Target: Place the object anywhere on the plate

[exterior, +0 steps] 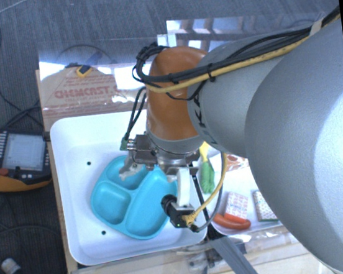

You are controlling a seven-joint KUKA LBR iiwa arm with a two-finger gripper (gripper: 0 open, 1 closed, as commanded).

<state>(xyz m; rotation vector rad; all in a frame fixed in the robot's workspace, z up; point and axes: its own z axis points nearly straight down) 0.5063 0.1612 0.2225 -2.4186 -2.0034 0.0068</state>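
A blue plate [114, 200] with three compartments lies tilted in the left white bin [71, 140]. My gripper [136, 161] hangs over the plate's upper right compartment, low above it. The orange band and grey wrist above cover most of it. I cannot make out any object held at the gripper. A green object [208, 173] and a yellow one [202, 153] lie at the left edge of the right bin, just right of the wrist.
A red sausage-like item [233, 221] and two small packets [237, 203] lie in the right bin's near part. The big grey arm covers the rest of that bin. A cardboard sheet [78, 92] lies behind the left bin, and a handheld pendant [15, 160] sits on the floor at left.
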